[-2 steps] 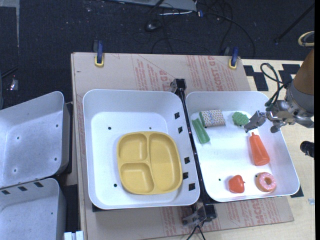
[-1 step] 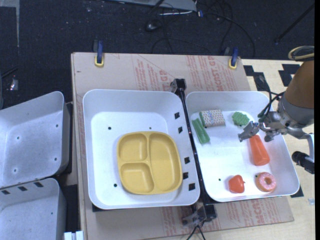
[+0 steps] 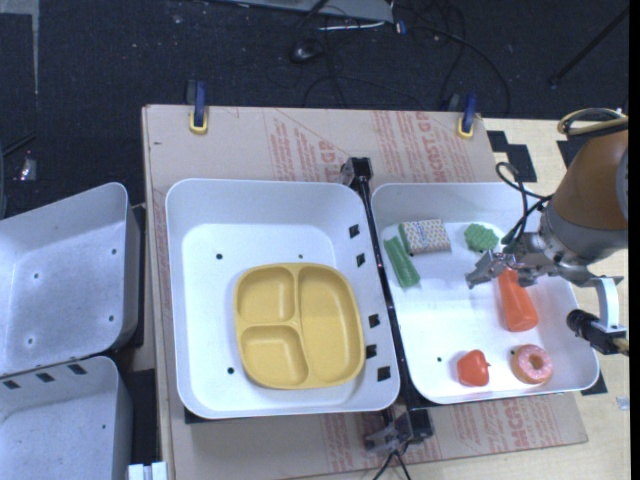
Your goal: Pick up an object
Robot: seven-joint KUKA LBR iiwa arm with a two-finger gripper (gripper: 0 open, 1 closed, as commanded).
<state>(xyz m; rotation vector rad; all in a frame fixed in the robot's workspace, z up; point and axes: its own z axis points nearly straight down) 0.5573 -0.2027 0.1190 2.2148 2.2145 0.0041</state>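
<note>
Orange bottle (image 3: 518, 303) lying in the right bin (image 3: 440, 393), just under the gripper (image 3: 497, 266).

Its long axis runs near to far, tilted slightly left at the far end. The gripper's fingers look spread apart, gripping nothing. Close by: red pepper (image 3: 473, 367), donut (image 3: 531, 364), green stick (image 3: 402, 262).

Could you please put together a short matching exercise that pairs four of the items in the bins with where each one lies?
Things:
1. yellow divided plate
2. doughnut
3. green bar
4. orange bottle

Places:
A. near right corner of the right bin
B. just below the hand
C. middle of the left bin
D. beside the divider, in the right bin

Pairs: 1-C, 2-A, 3-D, 4-B
</note>
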